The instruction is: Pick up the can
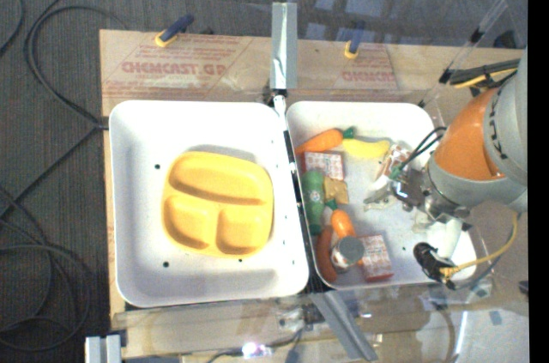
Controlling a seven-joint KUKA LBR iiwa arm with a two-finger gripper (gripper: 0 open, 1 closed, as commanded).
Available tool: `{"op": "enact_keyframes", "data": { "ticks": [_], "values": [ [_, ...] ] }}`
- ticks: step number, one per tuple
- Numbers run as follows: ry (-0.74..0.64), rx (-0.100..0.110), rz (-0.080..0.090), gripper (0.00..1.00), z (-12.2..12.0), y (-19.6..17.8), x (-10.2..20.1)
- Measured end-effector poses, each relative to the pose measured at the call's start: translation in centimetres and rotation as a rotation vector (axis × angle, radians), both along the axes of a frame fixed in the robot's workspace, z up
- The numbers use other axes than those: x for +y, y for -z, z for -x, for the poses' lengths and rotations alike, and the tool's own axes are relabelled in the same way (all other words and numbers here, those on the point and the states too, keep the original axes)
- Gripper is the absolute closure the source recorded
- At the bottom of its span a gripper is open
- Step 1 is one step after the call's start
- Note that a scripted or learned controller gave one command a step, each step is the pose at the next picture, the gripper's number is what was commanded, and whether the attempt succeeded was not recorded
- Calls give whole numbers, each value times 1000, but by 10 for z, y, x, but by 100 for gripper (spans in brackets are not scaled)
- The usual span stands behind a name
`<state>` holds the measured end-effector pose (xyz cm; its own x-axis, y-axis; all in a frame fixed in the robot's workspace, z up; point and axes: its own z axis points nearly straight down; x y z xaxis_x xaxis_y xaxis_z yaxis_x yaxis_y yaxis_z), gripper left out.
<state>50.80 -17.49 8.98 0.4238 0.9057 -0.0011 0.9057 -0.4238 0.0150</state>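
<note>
In the left shallow white bin point(129, 181) lies a yellow plastic divided tray point(220, 202). The right shallow white bin point(403, 114) holds the clutter: an orange carrot point(319, 140), a yellow banana point(364, 149), a green bottle point(313, 191), and a small red-and-white box point(376, 257). The small grey metal can point(347, 251) sits near that bin's front edge, just left of the box. The gripper point(403, 185) hovers well right of the can; I cannot tell how its jaws stand. This looks like the approach step: next the arm must travel left and forward, then descend over the can. The bench point(197, 65) is brown board on dark carpet with cables.
</note>
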Motion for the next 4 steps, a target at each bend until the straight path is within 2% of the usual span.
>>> {"op": "enact_keyframes", "data": {
  "ticks": [1, 2, 3, 4],
  "values": [
    [118, 8, -10, 0, -21, 1, -16],
    [236, -1, -3, 0, 21, 0, 0],
    [164, 17, -22, 0, -74, 2, -21],
    [237, 8, -8, 0, -16, 1, 13]
  ]
}}
